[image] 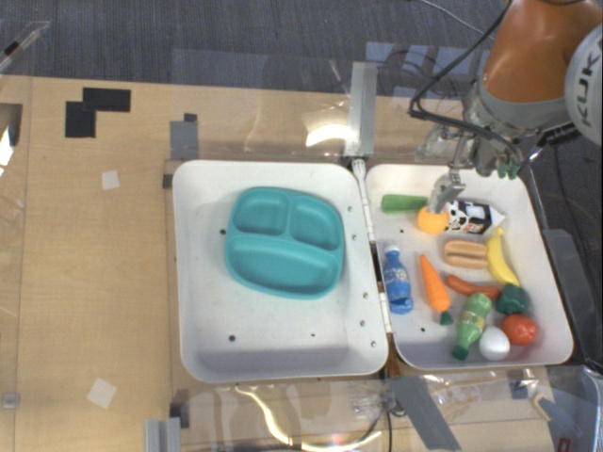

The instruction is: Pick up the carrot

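- the gripper (446, 196) hangs low at the right bin's (542, 252) twelve o'clock end, over a yellow toy (432, 220); whether it is spread or pressed together cannot be told.
- the carrot (434, 284) lies at the gripper's six o'clock, apart, beside the blue bottle (398, 281).
- the teal tray (283, 241) sits at nine o'clock, likely clear of picking.

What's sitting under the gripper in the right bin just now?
Below the gripper lies a small yellow-orange round toy, beside a black-and-white carton and a green pepper-like piece. The fingers cover part of the yellow toy. The orange carrot lies further forward, untouched.
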`<state>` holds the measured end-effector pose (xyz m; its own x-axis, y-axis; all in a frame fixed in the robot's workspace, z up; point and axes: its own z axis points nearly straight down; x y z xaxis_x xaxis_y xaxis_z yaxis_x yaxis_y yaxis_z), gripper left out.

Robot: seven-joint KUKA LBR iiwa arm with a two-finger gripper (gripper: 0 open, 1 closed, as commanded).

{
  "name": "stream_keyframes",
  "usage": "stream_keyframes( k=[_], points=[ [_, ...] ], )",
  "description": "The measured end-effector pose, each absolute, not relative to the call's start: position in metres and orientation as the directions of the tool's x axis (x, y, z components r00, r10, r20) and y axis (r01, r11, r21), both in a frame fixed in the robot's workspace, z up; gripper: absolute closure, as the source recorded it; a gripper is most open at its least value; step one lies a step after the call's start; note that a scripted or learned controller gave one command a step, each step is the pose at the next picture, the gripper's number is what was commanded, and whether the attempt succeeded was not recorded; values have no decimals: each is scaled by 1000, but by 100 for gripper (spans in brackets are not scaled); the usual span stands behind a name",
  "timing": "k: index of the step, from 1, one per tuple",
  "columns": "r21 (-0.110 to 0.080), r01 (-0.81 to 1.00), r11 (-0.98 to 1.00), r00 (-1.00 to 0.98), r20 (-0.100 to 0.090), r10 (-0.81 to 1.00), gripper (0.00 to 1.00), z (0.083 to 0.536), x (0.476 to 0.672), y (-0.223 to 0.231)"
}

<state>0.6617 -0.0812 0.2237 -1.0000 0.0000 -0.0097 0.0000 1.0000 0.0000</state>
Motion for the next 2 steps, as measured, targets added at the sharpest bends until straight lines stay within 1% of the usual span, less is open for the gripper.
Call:
stream_keyframes(
  k=[1,2],
  points=[
    [1,63,998,-998,2,63,0,98,579,-107],
    [1,155,988,-988,7,155,0,91,664,-147]
  ],
)
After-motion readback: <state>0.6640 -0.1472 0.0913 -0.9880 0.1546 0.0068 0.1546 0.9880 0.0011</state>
